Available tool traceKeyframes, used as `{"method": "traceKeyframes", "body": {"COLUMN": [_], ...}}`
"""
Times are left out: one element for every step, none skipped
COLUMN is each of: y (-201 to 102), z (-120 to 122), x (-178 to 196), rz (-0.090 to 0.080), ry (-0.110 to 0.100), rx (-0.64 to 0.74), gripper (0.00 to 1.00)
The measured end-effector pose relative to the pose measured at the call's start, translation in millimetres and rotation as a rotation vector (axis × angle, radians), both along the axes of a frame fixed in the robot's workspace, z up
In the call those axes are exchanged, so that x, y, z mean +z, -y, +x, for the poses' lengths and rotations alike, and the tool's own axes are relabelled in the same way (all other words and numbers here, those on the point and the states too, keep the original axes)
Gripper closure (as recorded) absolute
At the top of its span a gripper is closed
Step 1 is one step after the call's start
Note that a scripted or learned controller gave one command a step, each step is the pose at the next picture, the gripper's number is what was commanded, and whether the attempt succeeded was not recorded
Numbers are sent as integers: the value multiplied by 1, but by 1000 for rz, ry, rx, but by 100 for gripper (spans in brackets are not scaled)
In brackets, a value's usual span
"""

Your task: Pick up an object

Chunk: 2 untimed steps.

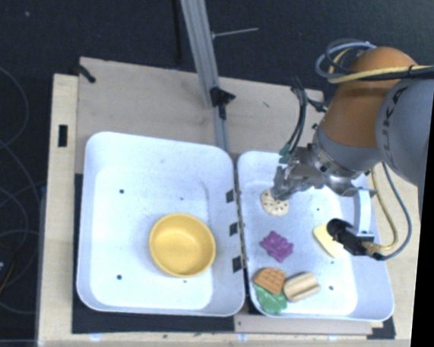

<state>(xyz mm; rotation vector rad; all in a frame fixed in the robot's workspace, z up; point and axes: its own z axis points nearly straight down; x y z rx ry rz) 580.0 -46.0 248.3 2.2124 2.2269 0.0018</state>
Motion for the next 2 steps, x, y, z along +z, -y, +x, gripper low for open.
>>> {"method": "traceKeyframes", "body": {"y": [-50,-109], "z": [23,39], "x": [-10,-15], "rz": [1,1], "ry": [0,0], "rx": [0,1], "gripper": [100,100]}}
